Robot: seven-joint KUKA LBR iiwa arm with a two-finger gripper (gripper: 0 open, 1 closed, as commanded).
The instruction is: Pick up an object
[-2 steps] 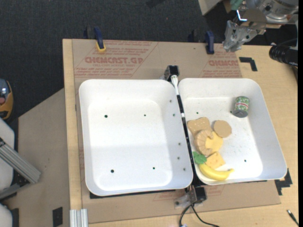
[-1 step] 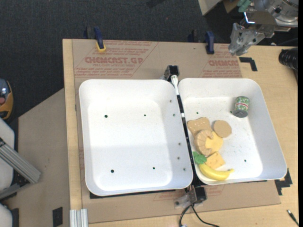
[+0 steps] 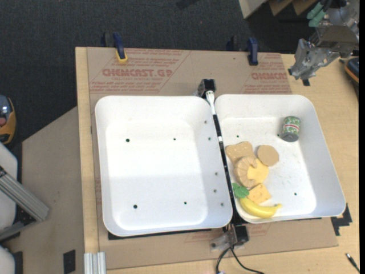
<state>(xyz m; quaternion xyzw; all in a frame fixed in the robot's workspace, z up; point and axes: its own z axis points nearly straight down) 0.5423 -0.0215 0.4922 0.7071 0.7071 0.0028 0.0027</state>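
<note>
Two white bins sit side by side on my desk (image 3: 171, 67). The left bin (image 3: 114, 170) is in the middle of the frame and the right bin (image 3: 319, 164) is at the right. All the things I could pick lie in the right bin. A small green can (image 3: 291, 128) stands alone near the top of that bin. A yellow banana (image 3: 259, 209) lies at the bottom, just beside some tan crackers (image 3: 251, 161).

My gripper (image 3: 303, 67) hangs in the upper right corner of the frame, well apart from the bins. I cannot tell how it is set from here.

I think the job has not really begun. Next, I would bring the arm down and left, over one thing. The can looks round, hard and smooth, and it stands free. The crackers look flat and thin, and they are bunched together, so they may be harder to grab.
</note>
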